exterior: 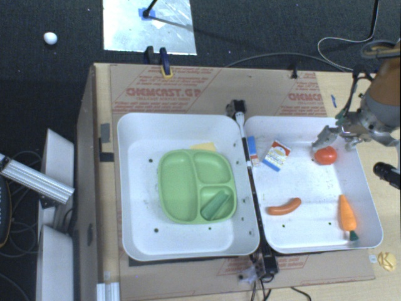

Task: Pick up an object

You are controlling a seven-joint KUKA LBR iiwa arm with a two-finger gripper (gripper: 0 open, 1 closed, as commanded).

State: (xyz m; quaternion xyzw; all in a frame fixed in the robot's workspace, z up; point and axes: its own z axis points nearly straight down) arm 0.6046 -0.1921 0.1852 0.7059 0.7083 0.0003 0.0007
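Observation:
In the right bin (pixel 369 231) lie a red tomato (pixel 324 156), an orange sausage (pixel 284 206), a carrot (pixel 347 213) and a small white, red and blue carton (pixel 276 155). My gripper (pixel 337 139) hangs at the bin's far right, just above and behind the tomato. Its two grey fingers are spread apart, with nothing held between them. The tomato rests on the bin floor just in front of the fingertips.
The left bin (pixel 135 168) holds a green divided plate (pixel 188 184) with a green piece (pixel 215 204) in one compartment and a yellow item (pixel 203 147) behind it. A blue and white tube (pixel 251 150) lies by the divider. Cables run behind the bench.

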